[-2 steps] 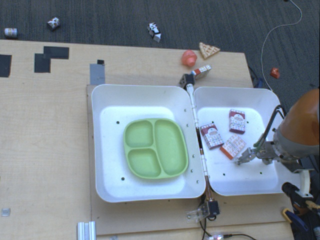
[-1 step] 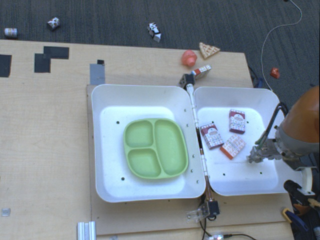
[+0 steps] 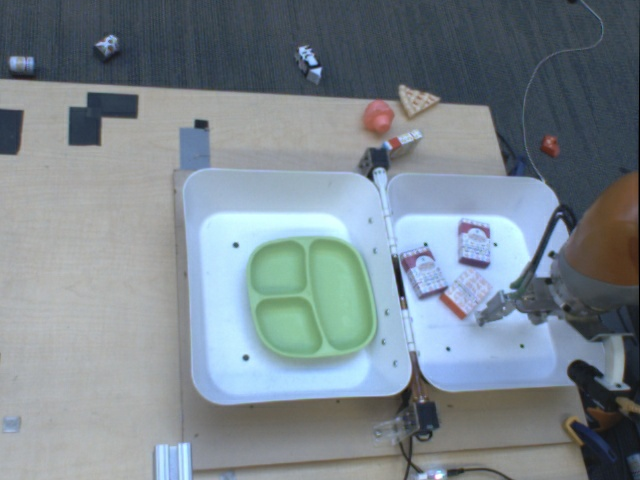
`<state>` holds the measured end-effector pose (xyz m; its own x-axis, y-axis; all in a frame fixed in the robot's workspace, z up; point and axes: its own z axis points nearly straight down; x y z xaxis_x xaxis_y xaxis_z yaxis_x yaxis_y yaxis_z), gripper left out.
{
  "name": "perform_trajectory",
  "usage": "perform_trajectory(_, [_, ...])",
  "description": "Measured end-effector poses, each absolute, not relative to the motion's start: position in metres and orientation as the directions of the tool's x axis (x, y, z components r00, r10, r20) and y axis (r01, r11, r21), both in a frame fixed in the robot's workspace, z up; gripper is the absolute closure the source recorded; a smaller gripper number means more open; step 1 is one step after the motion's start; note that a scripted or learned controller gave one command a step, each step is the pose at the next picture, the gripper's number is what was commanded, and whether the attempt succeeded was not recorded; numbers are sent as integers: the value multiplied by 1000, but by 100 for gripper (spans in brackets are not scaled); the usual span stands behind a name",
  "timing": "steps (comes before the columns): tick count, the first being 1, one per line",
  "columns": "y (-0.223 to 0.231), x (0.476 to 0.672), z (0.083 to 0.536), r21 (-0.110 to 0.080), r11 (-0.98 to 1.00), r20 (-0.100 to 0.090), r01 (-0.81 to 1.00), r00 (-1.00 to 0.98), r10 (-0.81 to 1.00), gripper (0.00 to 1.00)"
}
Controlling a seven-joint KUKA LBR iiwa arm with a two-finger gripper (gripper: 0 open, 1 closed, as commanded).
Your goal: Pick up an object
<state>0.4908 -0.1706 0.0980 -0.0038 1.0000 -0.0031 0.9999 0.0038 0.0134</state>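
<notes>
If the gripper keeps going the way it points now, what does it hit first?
The gripper points left across the right bin. Probably the orange-and-white packet just ahead of its tip comes first, though its height above the packet is unclear from this view.

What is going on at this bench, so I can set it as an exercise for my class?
A grey robot arm with an orange band reaches in from the right over the right white bin. Its two-finger gripper hangs low beside a small orange-and-white packet, with nothing seen between its fingers. Two small dark red cartons lie nearby in that bin. The left white bin holds a light green divided plastic tray, untouched.
</notes>
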Motion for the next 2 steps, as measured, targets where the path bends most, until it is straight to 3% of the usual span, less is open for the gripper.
perform_trajectory(1, [-96, 490, 87, 10, 3, -2, 1000, -3, 1000, 0])
perform_trajectory(2, [-96, 492, 98, 16, 4, -2, 1000, -4, 1000, 100])
